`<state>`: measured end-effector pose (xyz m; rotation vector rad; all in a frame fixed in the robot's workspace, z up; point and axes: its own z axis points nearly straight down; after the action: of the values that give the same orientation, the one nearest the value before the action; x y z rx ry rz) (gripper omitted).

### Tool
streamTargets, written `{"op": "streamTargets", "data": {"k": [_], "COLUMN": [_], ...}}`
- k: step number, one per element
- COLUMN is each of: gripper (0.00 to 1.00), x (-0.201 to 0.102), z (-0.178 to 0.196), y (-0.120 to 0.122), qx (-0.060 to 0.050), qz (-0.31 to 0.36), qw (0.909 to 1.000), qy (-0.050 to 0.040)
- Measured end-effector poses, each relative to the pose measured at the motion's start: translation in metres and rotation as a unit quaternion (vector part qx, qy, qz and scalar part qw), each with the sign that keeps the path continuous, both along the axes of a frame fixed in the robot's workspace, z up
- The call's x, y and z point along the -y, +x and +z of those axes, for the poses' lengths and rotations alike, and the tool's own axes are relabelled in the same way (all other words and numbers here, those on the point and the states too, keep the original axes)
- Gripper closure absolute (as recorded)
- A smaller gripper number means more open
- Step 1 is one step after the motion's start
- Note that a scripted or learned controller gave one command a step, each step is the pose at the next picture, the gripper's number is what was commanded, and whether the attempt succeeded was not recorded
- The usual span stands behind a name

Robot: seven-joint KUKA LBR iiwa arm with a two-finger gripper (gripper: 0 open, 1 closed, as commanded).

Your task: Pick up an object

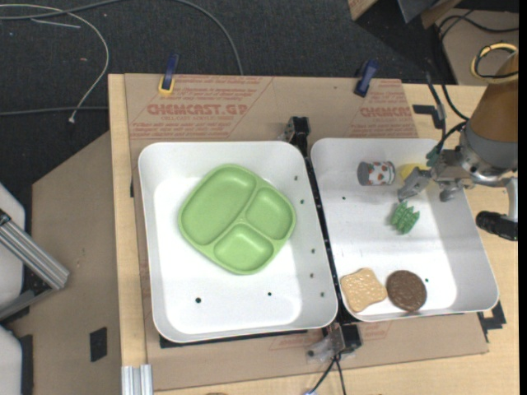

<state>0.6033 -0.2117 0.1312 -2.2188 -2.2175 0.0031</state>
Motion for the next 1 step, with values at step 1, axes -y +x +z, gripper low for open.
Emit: {"op": "streamTargets", "data": {"k": [1], "gripper": [0.0], "x": [-0.0009], "z": [-0.0491], "y": [-0.0007], "qx": [-0.001], "qz": [0.001], "qw": [1.0], "qy": [0.0002]}}
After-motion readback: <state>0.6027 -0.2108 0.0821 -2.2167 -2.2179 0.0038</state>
